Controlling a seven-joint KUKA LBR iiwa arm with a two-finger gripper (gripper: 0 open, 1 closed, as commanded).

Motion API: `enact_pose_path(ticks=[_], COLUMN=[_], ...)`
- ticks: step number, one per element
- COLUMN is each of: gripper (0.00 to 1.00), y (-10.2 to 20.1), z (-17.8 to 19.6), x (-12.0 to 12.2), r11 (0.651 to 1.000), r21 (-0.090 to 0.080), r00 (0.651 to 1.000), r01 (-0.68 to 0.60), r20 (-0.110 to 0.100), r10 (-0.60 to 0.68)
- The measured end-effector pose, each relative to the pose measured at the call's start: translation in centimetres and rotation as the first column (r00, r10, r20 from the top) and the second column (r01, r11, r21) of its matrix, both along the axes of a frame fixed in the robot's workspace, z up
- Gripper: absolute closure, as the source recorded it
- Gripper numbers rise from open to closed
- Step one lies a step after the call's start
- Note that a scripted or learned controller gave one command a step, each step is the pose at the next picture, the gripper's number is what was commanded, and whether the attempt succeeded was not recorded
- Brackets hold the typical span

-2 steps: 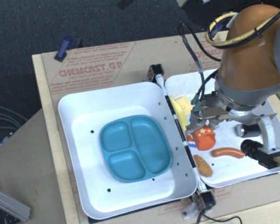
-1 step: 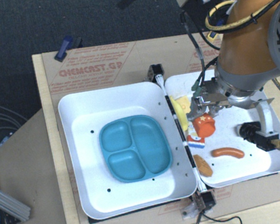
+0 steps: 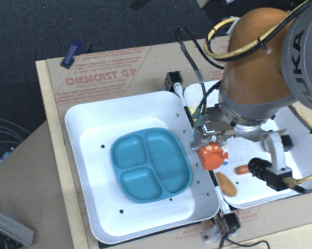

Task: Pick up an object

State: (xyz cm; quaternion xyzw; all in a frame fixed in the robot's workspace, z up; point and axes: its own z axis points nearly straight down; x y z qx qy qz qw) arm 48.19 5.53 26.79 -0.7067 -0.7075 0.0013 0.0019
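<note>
Here the grey arm with the orange band [image 3: 255,64] reaches in from the right and hangs over the inner edge of the right shallow white bin [image 3: 305,179]. The jaws of its gripper [image 3: 209,136] are hidden under the wrist, so I cannot tell if they are spread or pressed together.

Just below the gripper sits a small round orange toy [image 3: 211,156], close to the wall between the two bins; it seems to touch the gripper, but the view is not clear there. Being round, it has no clear long axis.

Near it, in the right bin, lies a tan oval piece [image 3: 227,184], its long axis running from upper left to lower right.

In the left shallow white bin [image 3: 87,132] on the worktop [image 3: 53,108] lies a blue plastic plate with three compartments [image 3: 150,164], flat.
</note>
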Motion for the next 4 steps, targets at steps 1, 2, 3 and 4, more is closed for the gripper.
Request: enact_pose_path(ticks=[1,2,3,4], gripper=[1.0,1.0,1.0,1.0], y=[-4.3,-9.5,-6.9,-4.9], z=[0.7,-1.1,-1.0,-0.1], x=[8.3,10.0,2.1,-0.3], r11=[1.0,1.0,1.0,1.0], r21=[-0.002,-0.002,0.0,0.0], r00=[1.0,1.0,1.0,1.0], r01=[0.002,0.002,0.001,0.0], r20=[0.005,0.006,0.001,0.0], r10=[-0.002,-0.002,-0.001,0.0])
